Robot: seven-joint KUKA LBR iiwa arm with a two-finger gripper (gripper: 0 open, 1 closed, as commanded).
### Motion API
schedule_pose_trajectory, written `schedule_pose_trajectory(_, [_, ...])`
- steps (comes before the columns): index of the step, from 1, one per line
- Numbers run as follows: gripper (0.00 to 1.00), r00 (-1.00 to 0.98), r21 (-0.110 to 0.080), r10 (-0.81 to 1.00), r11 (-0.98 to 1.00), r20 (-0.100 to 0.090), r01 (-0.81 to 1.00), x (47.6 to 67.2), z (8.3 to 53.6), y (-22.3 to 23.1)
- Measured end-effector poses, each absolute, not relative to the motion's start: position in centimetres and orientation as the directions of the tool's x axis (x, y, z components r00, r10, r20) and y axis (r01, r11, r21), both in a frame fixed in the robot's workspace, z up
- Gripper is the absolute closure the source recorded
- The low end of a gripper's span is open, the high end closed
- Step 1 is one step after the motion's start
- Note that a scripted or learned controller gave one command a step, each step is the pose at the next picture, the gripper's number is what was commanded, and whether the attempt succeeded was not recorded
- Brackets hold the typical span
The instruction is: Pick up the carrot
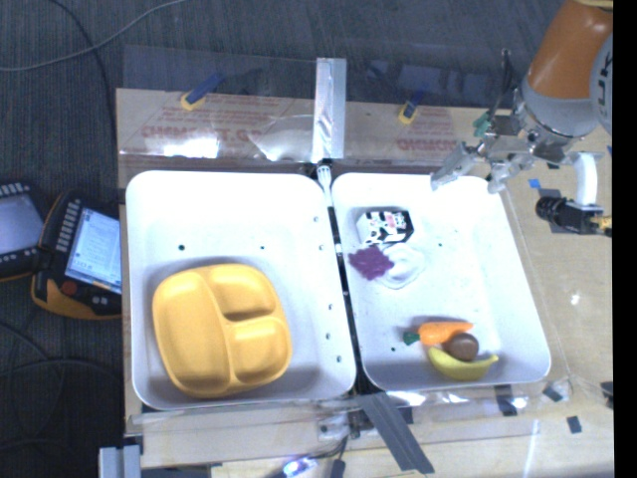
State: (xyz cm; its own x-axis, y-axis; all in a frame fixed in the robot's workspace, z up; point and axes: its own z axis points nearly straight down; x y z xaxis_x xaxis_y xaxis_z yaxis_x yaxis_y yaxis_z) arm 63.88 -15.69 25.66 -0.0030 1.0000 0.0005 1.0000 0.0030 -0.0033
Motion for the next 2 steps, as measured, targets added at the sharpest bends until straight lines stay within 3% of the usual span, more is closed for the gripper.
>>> schedule_pose_trajectory(1, [0.00, 0.025, -0.005, 1.000, -0.025, -0.001, 1.000, 57.3, 19.0, -15.1])
schedule_pose_trajectory(2, [0.00, -0.118, 0.011, 0.993, 0.118, -0.003, 0.993, 51.5, 9.0, -13.8])
